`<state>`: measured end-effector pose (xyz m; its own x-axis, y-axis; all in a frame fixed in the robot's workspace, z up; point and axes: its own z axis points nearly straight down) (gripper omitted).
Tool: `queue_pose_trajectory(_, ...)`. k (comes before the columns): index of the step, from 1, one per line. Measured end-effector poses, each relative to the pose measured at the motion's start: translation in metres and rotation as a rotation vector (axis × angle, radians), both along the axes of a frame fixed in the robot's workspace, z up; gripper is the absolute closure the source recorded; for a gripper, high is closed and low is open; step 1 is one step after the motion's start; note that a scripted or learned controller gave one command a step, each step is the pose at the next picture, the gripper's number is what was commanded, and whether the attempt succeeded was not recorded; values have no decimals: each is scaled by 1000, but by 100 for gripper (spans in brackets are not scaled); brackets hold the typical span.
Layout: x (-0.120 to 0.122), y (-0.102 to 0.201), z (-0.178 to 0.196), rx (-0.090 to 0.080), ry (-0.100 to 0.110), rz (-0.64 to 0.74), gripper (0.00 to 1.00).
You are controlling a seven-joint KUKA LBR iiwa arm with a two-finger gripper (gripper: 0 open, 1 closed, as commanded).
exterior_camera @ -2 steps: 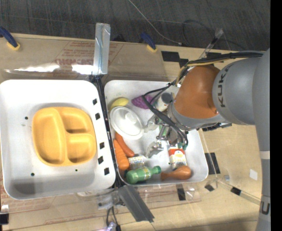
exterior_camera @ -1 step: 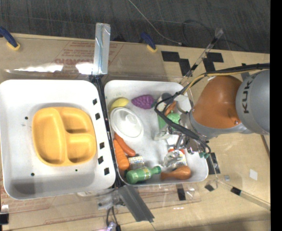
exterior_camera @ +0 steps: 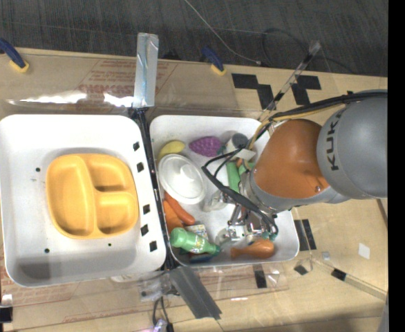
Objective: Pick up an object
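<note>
- End effector (exterior_camera: 247, 228) low in the near-right part of the right bin (exterior_camera: 189, 124), hung under the orange band of the arm (exterior_camera: 292, 161); impossible to tell whether spread or pinched, with metal parts and cables blurring together there
- Likeliest target judged to be the orange carrot-like piece (exterior_camera: 254, 250), just near of the end effector and slightly right, close to touching; long axis running left to right along the bin's near wall
- Green bottle-shaped toy (exterior_camera: 189, 240) just left of it, also lying roughly left to right, with a dark blue scrap under its near edge
- Another orange piece (exterior_camera: 177, 211) further left, slanted, beside the white bowl (exterior_camera: 182, 176)
- At the far end of the bin, well apart from the end effector: yellow lump (exterior_camera: 171, 147) and purple bunch (exterior_camera: 206, 144); green stick (exterior_camera: 232, 176) partly under black cable
- Surface: smooth white plastic floor with a raised rim, so little room between the orange piece and the near wall; tight for a straight descent
- Left bin (exterior_camera: 23, 158) with a yellow divided tray (exterior_camera: 92, 194), well apart and not in the way
- Cardboard-covered desk (exterior_camera: 341, 282) around both bins
</note>
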<state>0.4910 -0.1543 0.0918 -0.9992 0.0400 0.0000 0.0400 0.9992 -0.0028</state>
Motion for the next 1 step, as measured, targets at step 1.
queue_pose_trajectory(1,34,-15,1,2,-2,64,0)
